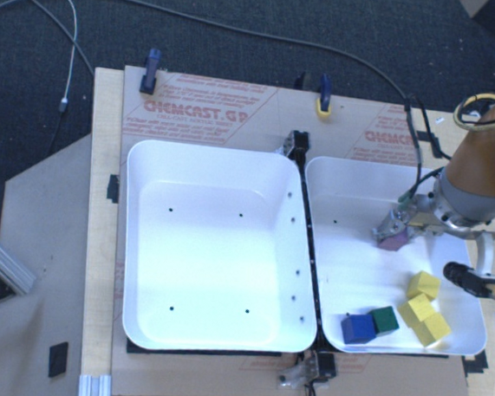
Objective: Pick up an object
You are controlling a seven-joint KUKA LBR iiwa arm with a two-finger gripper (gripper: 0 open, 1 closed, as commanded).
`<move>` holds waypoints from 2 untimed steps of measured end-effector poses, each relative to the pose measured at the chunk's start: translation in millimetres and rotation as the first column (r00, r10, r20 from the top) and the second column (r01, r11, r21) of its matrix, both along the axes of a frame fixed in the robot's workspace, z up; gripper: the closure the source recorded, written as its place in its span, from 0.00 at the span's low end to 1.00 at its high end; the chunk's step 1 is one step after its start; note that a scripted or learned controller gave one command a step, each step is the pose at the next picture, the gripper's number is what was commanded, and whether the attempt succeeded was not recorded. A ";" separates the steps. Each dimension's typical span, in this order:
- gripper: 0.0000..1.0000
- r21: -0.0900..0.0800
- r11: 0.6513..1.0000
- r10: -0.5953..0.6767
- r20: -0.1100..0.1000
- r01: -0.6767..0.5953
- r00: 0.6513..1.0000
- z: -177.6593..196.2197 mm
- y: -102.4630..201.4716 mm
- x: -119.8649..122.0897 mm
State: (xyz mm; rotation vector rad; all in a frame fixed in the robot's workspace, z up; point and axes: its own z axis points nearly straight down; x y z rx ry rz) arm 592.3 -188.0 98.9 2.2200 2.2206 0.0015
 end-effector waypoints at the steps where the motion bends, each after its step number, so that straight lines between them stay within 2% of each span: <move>1: 1.00 0.001 1.000 -0.014 -0.001 0.014 1.000 -10.4 -21.1 -40.6; 2: 1.00 0.001 1.000 0.006 0.001 -0.006 1.000 22.7 63.1 -35.5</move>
